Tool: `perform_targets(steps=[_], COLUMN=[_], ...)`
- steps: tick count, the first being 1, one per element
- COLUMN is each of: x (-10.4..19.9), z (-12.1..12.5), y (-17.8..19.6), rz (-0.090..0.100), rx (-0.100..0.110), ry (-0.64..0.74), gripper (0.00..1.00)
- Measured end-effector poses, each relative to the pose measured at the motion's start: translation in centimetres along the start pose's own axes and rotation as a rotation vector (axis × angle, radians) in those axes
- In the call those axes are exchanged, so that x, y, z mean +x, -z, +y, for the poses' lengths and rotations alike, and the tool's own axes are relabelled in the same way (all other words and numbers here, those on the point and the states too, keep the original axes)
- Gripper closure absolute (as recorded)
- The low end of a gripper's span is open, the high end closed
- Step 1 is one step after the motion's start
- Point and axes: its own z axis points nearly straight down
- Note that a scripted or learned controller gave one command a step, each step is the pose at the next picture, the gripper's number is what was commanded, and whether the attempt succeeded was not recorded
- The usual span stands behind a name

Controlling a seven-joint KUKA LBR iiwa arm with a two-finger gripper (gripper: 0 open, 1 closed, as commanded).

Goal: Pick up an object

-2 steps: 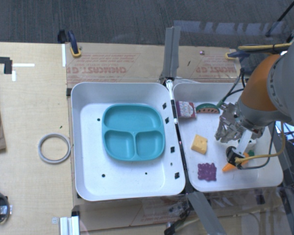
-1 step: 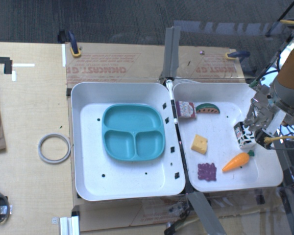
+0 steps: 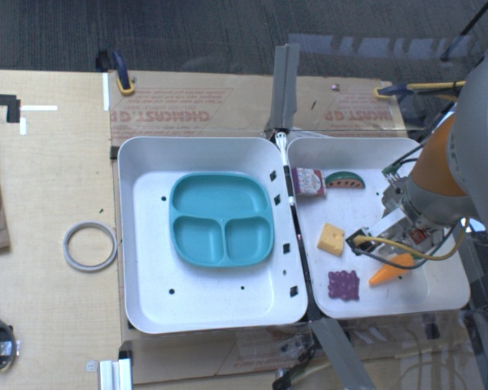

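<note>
Five small things lie in the right bin (image 3: 433, 293): a box (image 3: 309, 182), a watermelon slice (image 3: 344, 180), a cheese cube (image 3: 331, 239), grapes (image 3: 343, 284) and a carrot (image 3: 388, 275); the left bin (image 3: 146, 283) holds a teal divided plate (image 3: 222, 219). The gripper (image 3: 407, 240) hangs low over the carrot's thick end, which looks like the reach before a grasp, though whether the claw is wide or closed cannot be told. Next it likely needs to settle squarely on the carrot and lift.
</note>
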Motion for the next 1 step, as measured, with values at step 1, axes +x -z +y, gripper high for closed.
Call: perform_targets(steps=[1], x=[5.67], z=[-0.97], y=[13.09], rz=[0.0], rx=[-0.004], ry=[0.058], gripper=[0.0])
